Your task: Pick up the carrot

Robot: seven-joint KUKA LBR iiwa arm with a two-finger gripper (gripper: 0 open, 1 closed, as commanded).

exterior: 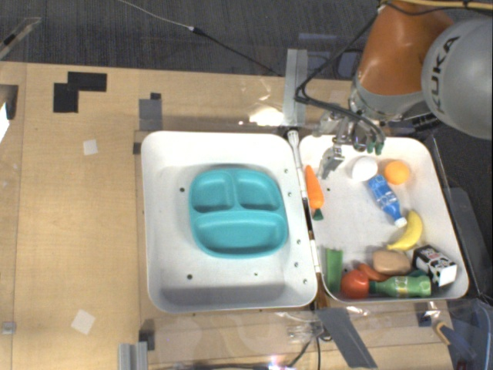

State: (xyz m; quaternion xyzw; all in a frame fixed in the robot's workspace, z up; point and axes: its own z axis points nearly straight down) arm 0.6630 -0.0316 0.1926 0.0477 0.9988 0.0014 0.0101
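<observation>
While gripper hovers near carrot, jaw state unclear. Carrot leans against right bin left wall; fingers may strike wall, carrot may slip.

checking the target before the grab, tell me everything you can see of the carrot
The carrot is a small orange toy-like piece with a green tip at its lower end, smooth and plastic-looking. It lies flat in the right bin, lengthwise along that bin's left wall, close beside the divide between the two bins, green end toward the bottom of the view. It sits apart from the other items in the bin. The gripper hangs just up and right of its orange end, not holding it.
</observation>
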